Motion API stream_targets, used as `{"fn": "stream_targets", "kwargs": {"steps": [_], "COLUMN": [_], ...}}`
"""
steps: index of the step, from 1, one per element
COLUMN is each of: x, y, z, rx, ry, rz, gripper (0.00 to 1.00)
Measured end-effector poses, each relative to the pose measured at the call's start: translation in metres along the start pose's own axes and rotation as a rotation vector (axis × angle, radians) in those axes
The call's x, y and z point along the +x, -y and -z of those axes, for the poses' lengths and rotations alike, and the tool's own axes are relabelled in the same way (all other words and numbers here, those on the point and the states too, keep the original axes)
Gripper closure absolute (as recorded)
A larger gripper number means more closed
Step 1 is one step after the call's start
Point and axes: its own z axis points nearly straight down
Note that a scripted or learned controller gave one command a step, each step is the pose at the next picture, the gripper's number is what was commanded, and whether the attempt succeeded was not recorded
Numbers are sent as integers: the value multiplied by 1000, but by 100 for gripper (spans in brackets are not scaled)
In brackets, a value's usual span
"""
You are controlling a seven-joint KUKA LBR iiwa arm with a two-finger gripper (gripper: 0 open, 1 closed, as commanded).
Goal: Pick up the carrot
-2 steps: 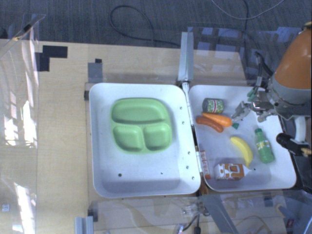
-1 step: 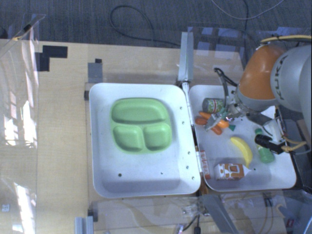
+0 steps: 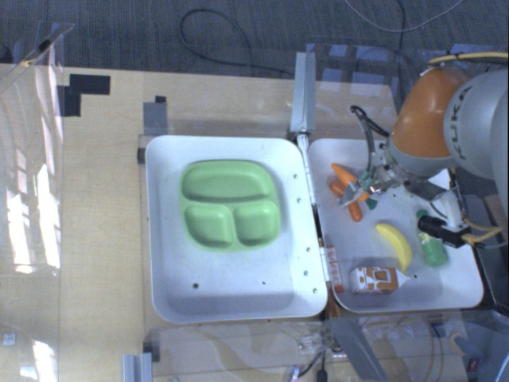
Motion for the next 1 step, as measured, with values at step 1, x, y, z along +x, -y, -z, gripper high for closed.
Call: {"fn": "stream_targets", "kwargs": {"steps": [1], "x": [52], "y": [-17], "z": [85], "rx": [9], "ry": [-4], "rz": [32], "gripper": [100]}}
